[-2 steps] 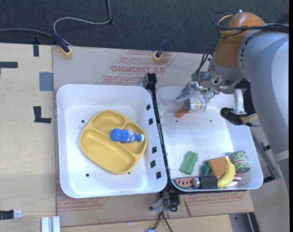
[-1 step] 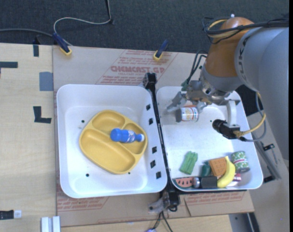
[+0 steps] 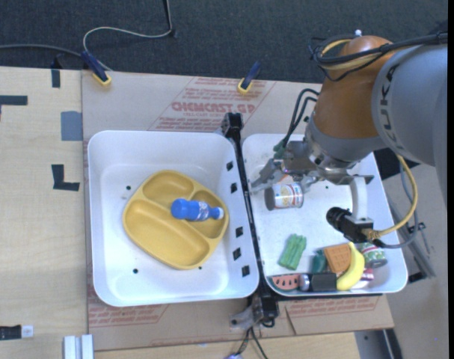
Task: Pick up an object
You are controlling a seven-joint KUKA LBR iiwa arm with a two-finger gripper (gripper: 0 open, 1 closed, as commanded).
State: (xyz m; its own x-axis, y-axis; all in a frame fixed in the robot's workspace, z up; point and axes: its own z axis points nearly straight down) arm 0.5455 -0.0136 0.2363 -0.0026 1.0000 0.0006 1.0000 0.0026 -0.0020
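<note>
Poised low over the right bin [image 3: 376,279], the gripper [image 3: 286,179] hung just above a small can [image 3: 288,196] lying on its side near the bin's left wall. Its dark fingers seemed spread to either side of the can's upper edge, but whether they stood wide, narrow or were already touching the can could not be told, because the wrist and the orange band [image 3: 346,103] of the arm covered most of the mechanism.

The can looked the likeliest object for the pick. A clean grasp would probably mean straddling it across its short, round body, not along its length, and closing only once the fingers had dropped past its widest part, since a can on its side may roll away from a shallow pinch.

Other candidates lay well apart from it at the bin's near edge: a green block [image 3: 292,251], a watermelon slice [image 3: 285,281], a banana [image 3: 352,269] and several smaller items crowded together, too jumbled to name with confidence.

In the left bin [image 3: 107,200], a blue bottle [image 3: 191,211] rested on a yellow divided plate [image 3: 155,234].

The bin's far right corner was hidden behind the arm.
</note>
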